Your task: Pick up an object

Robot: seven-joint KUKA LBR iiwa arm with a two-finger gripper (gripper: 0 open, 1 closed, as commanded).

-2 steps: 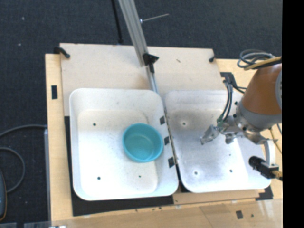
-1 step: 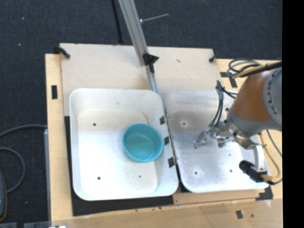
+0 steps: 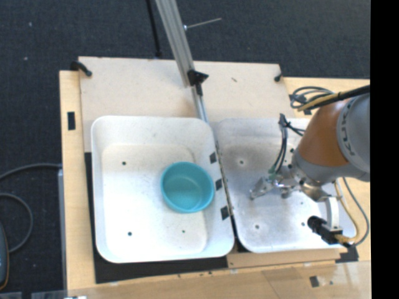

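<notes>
- Here, the gripper (image 3: 265, 189) hung low over the right bin (image 3: 249, 229), its thin fingers pointing toward the bin's left side; whether they were parted or closed could not be told, and nothing showed between them.
- The teal bowl (image 3: 187, 187) sat upright in the left bin (image 3: 124, 167), well apart from the tool, across the wall between the bins.
- Both bins rested on a pale wooden bench (image 3: 137, 86), with dark carpet (image 3: 37, 30) around it.
- A metal rail (image 3: 177, 36) slanted down beyond the gripper.
</notes>
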